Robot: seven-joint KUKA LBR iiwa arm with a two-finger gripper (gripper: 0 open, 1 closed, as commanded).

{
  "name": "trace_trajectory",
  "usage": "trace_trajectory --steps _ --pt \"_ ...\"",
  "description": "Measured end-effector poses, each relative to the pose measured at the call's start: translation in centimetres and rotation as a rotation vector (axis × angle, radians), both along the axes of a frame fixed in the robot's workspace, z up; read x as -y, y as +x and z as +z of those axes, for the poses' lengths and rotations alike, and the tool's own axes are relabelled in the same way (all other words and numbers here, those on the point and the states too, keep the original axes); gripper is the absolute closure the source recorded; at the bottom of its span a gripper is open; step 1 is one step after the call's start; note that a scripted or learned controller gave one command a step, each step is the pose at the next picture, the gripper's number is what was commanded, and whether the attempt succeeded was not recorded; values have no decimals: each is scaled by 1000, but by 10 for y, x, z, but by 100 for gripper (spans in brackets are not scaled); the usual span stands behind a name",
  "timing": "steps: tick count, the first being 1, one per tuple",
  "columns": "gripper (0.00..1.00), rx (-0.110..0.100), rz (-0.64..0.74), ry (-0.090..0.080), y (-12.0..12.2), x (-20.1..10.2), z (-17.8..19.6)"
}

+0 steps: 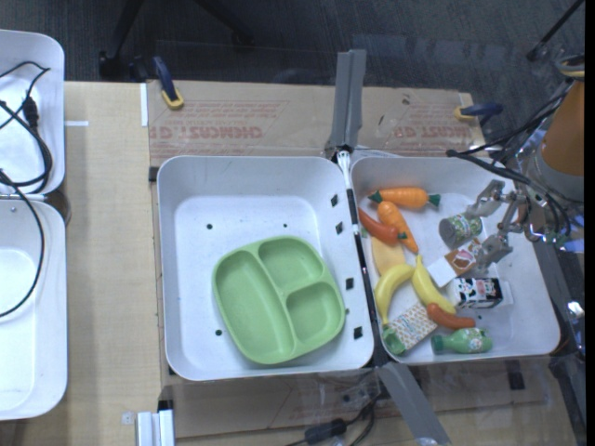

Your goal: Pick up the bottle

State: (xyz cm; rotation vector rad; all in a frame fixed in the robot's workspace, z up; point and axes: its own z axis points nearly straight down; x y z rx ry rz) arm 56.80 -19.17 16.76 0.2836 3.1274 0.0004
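The bottle (462,342) is green and lies on its side at the front of the right bin (535,328), beside a patterned packet. My gripper (493,221) hovers over the bin's right middle, well behind the bottle. Its two metal fingers (489,194) are spread apart and open, with nothing between them. A small grey-green can (461,228) lies just left of the fingertips.
The right bin also holds carrots (405,197), two bananas (409,282), a red pepper, a black-and-white carton (481,291) and an orange-white packet (464,259). The left bin (186,249) holds a green divided plate (277,297). Cables hang by the arm at right.
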Motion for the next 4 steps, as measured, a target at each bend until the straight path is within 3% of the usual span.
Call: trace_trajectory --steps 1,2,3,4 --pt "0 0 -529 0 -36 -35 -71" --pt "0 -26 -552 -8 42 -18 -72" --pt "0 4 -636 -1 73 9 15" --pt "0 1 -166 0 9 31 -38"
